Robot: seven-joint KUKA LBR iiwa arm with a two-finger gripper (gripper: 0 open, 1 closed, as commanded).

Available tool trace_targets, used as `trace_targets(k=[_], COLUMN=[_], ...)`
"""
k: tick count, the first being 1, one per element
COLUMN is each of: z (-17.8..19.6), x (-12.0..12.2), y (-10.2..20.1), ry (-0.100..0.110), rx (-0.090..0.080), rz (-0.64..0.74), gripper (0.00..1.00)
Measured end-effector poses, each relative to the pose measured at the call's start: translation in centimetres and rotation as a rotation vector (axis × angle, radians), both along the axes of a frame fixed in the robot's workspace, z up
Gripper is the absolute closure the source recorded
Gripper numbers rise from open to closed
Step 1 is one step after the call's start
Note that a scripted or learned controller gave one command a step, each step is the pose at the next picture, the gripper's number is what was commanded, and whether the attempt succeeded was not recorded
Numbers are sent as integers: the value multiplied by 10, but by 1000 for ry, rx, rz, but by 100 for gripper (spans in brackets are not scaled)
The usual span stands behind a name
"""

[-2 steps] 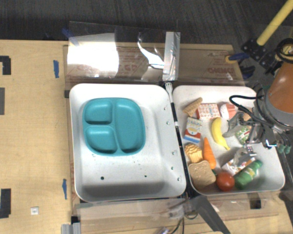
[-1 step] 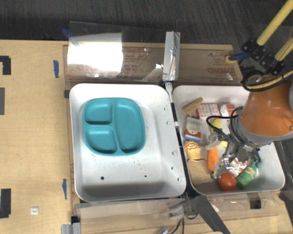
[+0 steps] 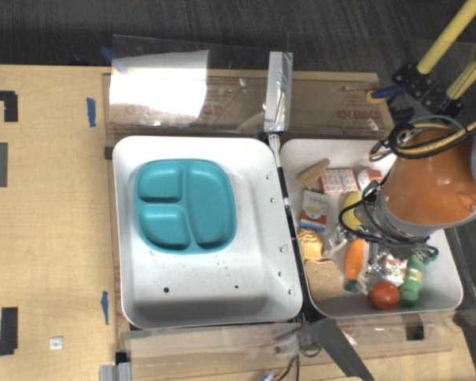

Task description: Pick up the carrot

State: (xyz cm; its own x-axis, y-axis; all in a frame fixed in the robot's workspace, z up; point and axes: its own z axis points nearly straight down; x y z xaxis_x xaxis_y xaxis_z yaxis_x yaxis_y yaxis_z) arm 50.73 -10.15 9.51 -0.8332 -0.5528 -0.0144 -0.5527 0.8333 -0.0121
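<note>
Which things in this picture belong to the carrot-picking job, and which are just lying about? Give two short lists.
Belongs to the job:
carrot
gripper
right bin

Just lying about:
teal divided plate in the left bin
tomato
green bottle
food packets
bread slice

The arm's orange band [image 3: 432,185] hangs over the right bin [image 3: 444,300], covering that bin's far right corner and much of its floor. The gripper [image 3: 374,254] lies in shadow just below the band, its outline lost among cables and glinting metal. The carrot [image 3: 354,260] shows beside it, whether touched or apart cannot be told. Beyond the band the arm is cut off by the right edge. Packets [image 3: 333,185] left of the band are partly overlapped, their print too small to read. A green item [image 3: 412,280] under the band is half hidden; a crumpled foil-like thing [image 3: 390,270] next to it cannot be identified.
</note>
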Motion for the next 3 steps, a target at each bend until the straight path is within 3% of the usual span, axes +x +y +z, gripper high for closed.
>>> trace_targets(k=[1, 2, 3], z=[1, 12, 11], x=[-11, -10, -11], y=[3, 6, 6], ry=[-12, -13, -10], rx=[-3, -1, 0], rz=[5, 7, 7], gripper=[0, 100, 0])
